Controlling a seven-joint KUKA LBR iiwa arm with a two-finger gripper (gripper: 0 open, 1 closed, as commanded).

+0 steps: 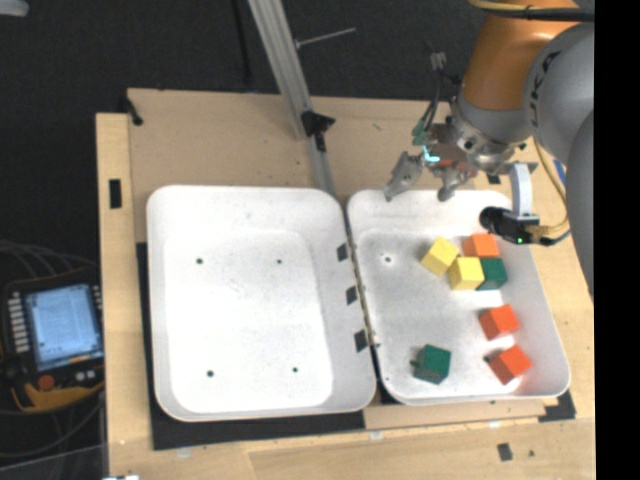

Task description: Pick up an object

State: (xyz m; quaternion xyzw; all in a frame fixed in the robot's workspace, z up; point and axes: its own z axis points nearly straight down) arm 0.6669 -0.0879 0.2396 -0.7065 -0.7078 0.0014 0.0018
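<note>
**Gripper hangs with nothing in it above the bin's far rim**

The two-finger metal gripper [423, 179] has its fingers spread apart, clamped on nothing. Nearest below it sits a yellow cube [438, 256], with other coloured cubes beyond, all in the shallow white right bin [395, 368].

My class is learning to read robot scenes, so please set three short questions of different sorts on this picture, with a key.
1. True or false: all the small blocks lie in the right-hand shallow white plastic bin.
2. How many small orange cube blocks are there?
3. Which is nearest the hand? A: small yellow cube block. B: small dark green cube block.

Key: 1 true; 2 three; 3 A.
</note>
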